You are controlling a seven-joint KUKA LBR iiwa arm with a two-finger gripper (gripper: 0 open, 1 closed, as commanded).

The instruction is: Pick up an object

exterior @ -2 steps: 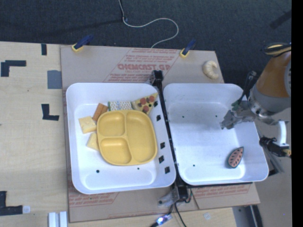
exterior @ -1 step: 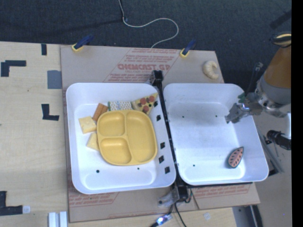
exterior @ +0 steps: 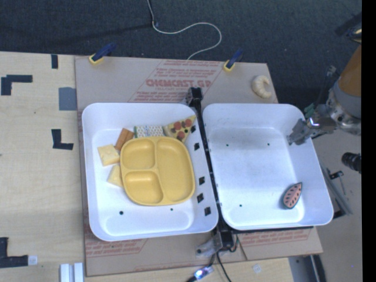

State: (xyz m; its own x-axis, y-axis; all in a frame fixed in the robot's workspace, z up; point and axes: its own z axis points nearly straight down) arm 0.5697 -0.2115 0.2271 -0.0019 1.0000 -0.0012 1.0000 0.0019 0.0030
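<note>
The hand (exterior: 298,133) hangs over the right rim of the right bin (exterior: 252,157), up near its far corner, and at this angle I cannot tell how wide it stands; nothing shows in its grip. Down in that bin's near right corner lies a small orange-and-grey oval object (exterior: 292,195), well apart from the hand; the left bin (exterior: 100,216) holds a yellow divided plate (exterior: 157,170) with crackers (exterior: 108,154) and a pizza slice toy (exterior: 182,127) tucked beside its far and left edges; a pale ring-shaped piece (exterior: 262,86) rests on the counter (exterior: 35,175) behind the right bin.
</note>
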